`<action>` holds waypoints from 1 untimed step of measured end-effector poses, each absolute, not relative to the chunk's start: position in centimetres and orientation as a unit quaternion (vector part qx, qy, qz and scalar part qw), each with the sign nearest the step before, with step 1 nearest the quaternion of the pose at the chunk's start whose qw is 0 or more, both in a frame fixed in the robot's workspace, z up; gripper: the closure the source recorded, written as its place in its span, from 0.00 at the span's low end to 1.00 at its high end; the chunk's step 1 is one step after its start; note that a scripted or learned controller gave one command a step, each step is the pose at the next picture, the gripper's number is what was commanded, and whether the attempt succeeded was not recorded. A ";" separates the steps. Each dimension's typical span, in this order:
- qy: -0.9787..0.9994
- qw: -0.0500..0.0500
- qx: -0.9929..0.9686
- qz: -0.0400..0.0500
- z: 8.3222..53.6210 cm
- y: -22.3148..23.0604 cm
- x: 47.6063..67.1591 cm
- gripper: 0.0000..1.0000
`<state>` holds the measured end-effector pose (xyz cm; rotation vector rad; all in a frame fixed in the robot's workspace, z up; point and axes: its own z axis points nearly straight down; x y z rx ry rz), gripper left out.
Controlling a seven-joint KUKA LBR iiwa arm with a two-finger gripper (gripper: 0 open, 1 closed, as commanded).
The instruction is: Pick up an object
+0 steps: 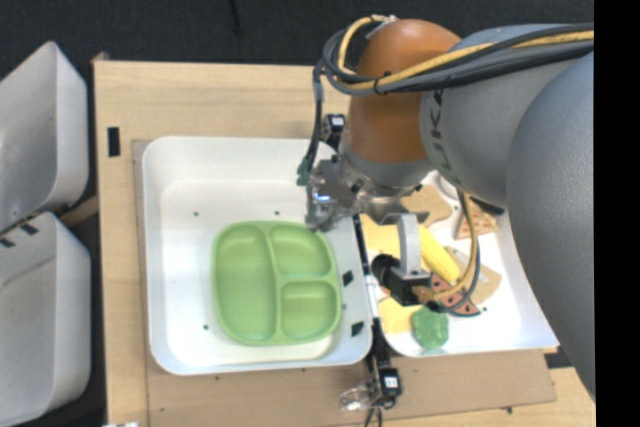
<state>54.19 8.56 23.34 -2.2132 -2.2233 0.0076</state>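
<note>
Two risks: my pincer (pixel 328 193), apart or together I can't tell, hangs just up-right of the green plate (pixel 272 285); could clip its rim or the bin wall (pixel 358 320).

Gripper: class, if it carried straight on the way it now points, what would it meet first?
The gripper points down over the left side of the right bin. It would probably meet the yellow piece there first, though its height above the pile is unclear from this view.
</note>
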 end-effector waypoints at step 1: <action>-0.707 0.000 -0.707 0.000 24.9 8.0 53.3 1.00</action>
